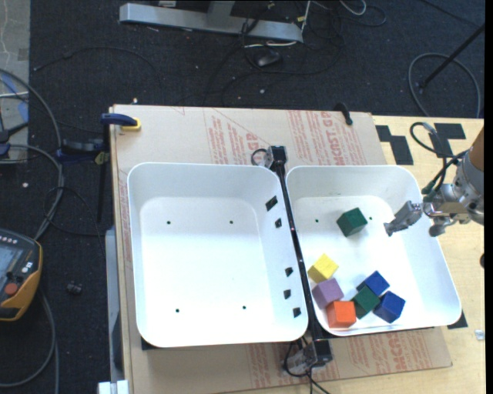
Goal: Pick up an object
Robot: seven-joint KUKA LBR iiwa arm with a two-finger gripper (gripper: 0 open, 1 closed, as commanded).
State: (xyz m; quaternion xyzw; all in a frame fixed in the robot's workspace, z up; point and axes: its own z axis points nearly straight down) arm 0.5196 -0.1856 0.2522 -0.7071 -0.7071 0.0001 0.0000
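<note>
At near edge of tabletop (pixel 370 350), black clamp and wire (pixel 310 355) under the seam between bins. Just beyond, in near corner of right bin (pixel 435 258), cluster of blocks: orange block (pixel 341 313) nearest, touching purple block (pixel 329 292) behind it; dark green block (pixel 364 299) just beside orange one, blue block (pixel 391 305) to its right, second blue block (pixel 375 283) just behind, touching the green. Yellow block (pixel 323 268) a bit farther in, tilted, touching purple. Left bin (pixel 146 254) alongside, sharing the black divider strip (pixel 293 254). Farther back in right bin, lone green block (pixel 352 222), well apart from cluster, resting on bin floor. To its right, jaws (pixel 416 217) over right bin's far-right part, apart from green block, nothing between them; seem spread, one grey finger pointing toward green block, but spread hard to judge — cannot tell for sure. Grey arm (pixel 466 188) entering from right. Beyond bins, bare tabletop with red print, blue-and-yellow clamp (pixel 121 121) at far-left corner. Past that, dark floor with cables (pixel 231 69) and grey bar (pixel 208 21).
</note>
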